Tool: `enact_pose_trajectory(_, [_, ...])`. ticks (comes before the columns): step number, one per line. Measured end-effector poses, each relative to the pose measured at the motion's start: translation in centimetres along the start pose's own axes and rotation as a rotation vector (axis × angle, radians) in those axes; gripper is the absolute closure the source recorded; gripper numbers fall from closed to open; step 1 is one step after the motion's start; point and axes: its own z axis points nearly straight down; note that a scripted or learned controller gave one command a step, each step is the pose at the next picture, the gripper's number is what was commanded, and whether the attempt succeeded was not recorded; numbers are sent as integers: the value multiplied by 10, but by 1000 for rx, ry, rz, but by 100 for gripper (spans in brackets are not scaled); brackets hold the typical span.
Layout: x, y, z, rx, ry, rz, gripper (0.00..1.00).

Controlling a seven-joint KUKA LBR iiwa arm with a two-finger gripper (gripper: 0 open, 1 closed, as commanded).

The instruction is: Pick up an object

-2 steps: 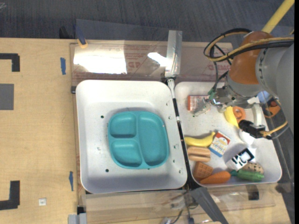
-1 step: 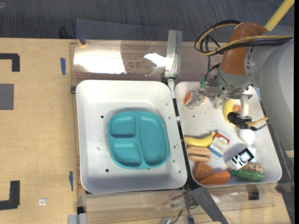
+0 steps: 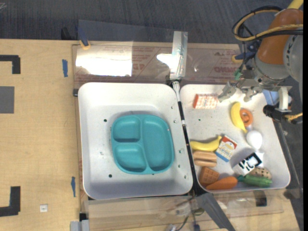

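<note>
My gripper (image 3: 237,92) hangs over the back of the right bin (image 3: 281,153), open, with nothing between its fingers. Just left of it lies a red and white box (image 3: 206,101). A small yellow banana (image 3: 236,115) and an orange piece (image 3: 246,117) lie just in front of the fingers. Further forward are a white egg (image 3: 254,139), a larger banana (image 3: 206,145), a small colourful box (image 3: 225,148), a hot dog (image 3: 204,159), a waffle (image 3: 208,175), a carrot (image 3: 222,183), a black and white item (image 3: 249,162) and a green vegetable (image 3: 257,179).
The left bin (image 3: 91,129) holds a teal divided plate (image 3: 143,143). A ridge (image 3: 183,129) separates the two bins. Clear plastic panels (image 3: 144,59) stand behind the bins. Cables (image 3: 255,20) loop above the arm's orange band (image 3: 276,44).
</note>
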Motion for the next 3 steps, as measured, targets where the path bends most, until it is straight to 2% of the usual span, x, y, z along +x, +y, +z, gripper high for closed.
enact_pose_trajectory(1, [-23, -37, 22, 6, 6, -459, 0])
enact_pose_trajectory(2, [-36, -45, 42, -18, 18, -3, 0])
enact_pose_trajectory(3, [-55, -20, -36, -3, 0, -213, 0])
